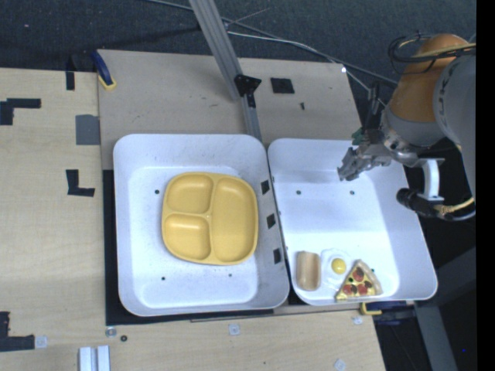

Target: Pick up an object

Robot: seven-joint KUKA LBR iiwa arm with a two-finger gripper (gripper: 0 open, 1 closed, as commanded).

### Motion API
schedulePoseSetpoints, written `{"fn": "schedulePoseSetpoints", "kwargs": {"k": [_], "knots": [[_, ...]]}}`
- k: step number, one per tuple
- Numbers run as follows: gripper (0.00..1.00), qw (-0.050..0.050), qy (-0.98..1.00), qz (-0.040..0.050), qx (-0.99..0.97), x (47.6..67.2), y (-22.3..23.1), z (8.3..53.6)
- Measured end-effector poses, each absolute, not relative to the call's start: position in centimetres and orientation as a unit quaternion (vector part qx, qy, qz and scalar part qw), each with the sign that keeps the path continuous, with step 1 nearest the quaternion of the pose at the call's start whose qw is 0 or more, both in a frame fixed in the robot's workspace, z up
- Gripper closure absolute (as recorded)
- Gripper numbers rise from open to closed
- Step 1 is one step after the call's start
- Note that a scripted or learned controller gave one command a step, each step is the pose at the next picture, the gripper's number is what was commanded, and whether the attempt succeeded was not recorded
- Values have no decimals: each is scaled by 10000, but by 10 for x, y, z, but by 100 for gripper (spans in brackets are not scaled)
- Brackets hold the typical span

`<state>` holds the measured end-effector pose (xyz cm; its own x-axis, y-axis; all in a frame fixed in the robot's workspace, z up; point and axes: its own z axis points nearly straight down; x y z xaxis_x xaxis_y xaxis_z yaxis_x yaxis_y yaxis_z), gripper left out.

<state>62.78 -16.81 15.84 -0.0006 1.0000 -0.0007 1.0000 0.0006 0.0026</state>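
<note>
Landmark: your reference is the right white shallow plastic bin [402, 230] on the light wooden table [46, 230].
Pincer: your arm's dark two-finger pincer [349, 168] hovers over that bin's far end; whether it is open or closed cannot be told, and nothing shows in it.
Objects to pick: at that bin's near edge lie a tan bread-like block [308, 270], a toy fried egg [337, 265] and a toy pizza slice [359, 281], side by side.
Left of that bin: a second white bin [131, 207] holds a yellow divided plastic plate [209, 217].
</note>
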Motion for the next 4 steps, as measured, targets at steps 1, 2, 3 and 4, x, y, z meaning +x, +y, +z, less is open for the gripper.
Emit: {"fn": "schedulePoseSetpoints", "kwargs": {"k": [1,2,3,4], "knots": [[100,16,7076,9,7066,623,-166,220],[100,14,7077,8,7065,624,-166,257],[100,-7,7089,1,7053,611,-117,261],[100,-12,7090,-4,7052,601,-68,261]]}}
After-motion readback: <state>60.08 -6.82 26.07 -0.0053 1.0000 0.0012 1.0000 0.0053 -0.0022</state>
